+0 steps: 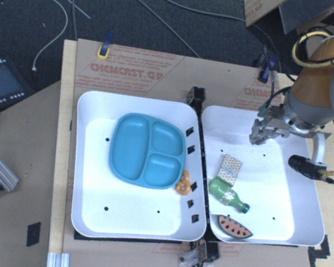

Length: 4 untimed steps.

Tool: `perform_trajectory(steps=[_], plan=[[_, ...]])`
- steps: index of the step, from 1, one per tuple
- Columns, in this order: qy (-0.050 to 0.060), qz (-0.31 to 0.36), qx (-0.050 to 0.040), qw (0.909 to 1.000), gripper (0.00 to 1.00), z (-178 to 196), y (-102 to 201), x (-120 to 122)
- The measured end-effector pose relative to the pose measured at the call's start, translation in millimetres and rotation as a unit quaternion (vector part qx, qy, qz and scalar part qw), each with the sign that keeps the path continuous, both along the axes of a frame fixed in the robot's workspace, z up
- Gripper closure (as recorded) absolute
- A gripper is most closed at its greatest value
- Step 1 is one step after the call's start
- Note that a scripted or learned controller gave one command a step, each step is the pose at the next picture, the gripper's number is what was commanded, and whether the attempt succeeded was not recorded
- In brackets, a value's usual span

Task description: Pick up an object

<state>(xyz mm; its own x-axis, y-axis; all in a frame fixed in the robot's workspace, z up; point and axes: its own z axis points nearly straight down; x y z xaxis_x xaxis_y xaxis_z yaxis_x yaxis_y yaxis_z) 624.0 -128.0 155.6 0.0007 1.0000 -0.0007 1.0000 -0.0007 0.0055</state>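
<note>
while the arm (322, 76) reaches in from the right of the camera view, its gripper (262, 134) hangs over the far part of the right bin (303, 207), above bare white floor and apart from everything lying in that bin. whether its grip is spread or pressed together i cannot tell, since the tip is small and dark at this angle, and nothing shows caught in it. nearer the camera in the same bin lie three things: a small patterned packet (230, 167) near the middle, a green bottle (228, 194) on its side just below the packet, perhaps touching its corner, and a watermelon slice toy (234, 227) close to the near rim. the left bin (88, 186) holds a blue divided plate (148, 151), lying flat with three compartments, and a small orange-brown object (184, 184) rests against the plate's right edge, close to the wall between the two bins.
</note>
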Motion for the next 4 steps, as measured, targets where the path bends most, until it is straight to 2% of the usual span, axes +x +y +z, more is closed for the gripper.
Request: perform_trajectory(steps=[2, 4], plan=[[0.0, 0.001, -0.0004, 1.0, 1.0, 94, -10, 1], [0.005, 0.002, 0.0016, 1.0, 1.0, 83, 72, -40]])
